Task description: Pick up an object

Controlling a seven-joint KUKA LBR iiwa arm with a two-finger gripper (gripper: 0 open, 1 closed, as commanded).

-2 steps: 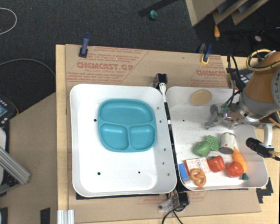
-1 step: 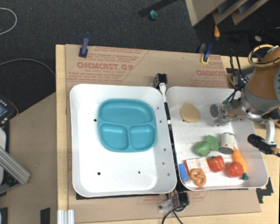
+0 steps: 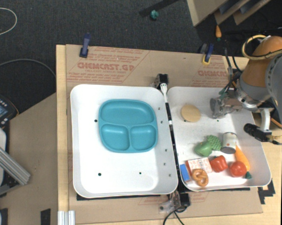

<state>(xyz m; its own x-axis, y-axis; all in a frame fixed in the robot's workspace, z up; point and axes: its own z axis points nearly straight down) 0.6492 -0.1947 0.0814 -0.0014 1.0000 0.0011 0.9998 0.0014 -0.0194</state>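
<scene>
The brown board (image 3: 133, 63) beneath the bins carries the repeated red print "CHEMCAST", legible at far left and partly at far right. The gripper (image 3: 218, 108) hangs low over the far part of the right bin (image 3: 264, 160), just right of a tan disc (image 3: 191, 113); whether it is apart or together cannot be told, and nothing is seen held in it. Nearer in that bin lie a green toy (image 3: 208, 145), a grey can (image 3: 229, 142), a carrot (image 3: 241, 157), a red pepper (image 3: 218, 163), a tomato (image 3: 237, 169) and a printed box (image 3: 196, 170) whose writing is unreadable. The left bin (image 3: 84, 144) holds a teal divided plate (image 3: 128, 125).
</scene>
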